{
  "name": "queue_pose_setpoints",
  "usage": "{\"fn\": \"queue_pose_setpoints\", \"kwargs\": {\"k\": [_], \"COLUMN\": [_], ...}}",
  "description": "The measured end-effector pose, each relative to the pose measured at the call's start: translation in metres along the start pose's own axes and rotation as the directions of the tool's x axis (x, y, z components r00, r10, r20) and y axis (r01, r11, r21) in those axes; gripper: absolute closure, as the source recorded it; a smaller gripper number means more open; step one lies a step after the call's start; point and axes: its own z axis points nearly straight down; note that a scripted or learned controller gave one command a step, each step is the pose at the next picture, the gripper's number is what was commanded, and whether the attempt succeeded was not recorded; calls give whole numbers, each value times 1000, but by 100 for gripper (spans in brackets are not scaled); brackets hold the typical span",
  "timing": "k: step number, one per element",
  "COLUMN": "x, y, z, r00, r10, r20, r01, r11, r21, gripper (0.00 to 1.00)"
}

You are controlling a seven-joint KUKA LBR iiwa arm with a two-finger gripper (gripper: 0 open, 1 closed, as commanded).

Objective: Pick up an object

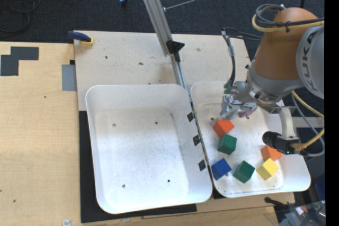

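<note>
1. The gripper (231, 109) is being held low over the right bin (296, 185), just above and beside the orange-red block (223, 126) near the bin's left wall; whether its jaws are apart or together cannot be told, and nothing is being seen between them.

2. The orange-red block is being taken as the likeliest target — it is lying nearest the gripper, with a green block (227, 144) touching or almost touching its lower side.

3. Other pieces are being left further off in the same bin: a blue block (221, 168), a second green block (244, 171), a yellow block (268, 169) and an orange block (271, 153) near the right rim. The left bin (106, 98) is lying alongside.

4. The target is being judged light, rigid and not fragile — its smooth painted faces may be somewhat slippery, so two opposite flat faces are being recommended over the corners.

5. No clear long axis is being shown, as the block is looking roughly cubic; it is sitting turned at an angle to the bin walls, so the wrist is probably needing rotation to meet its faces squarely.

6. The free upper and side faces are being preferred, since the green neighbour is crowding the lower side.
</note>
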Motion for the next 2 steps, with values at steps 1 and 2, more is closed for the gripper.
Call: {"fn": "queue_pose_setpoints", "kwargs": {"k": [1, 2], "x": [55, 106], "y": [4, 3], "z": [16, 8], "r00": [1000, 1000], "r10": [1, 1], "r20": [0, 3], "r01": [-1, -1], "r11": [1000, 1000], "r21": [3, 0], "gripper": [100, 100]}}
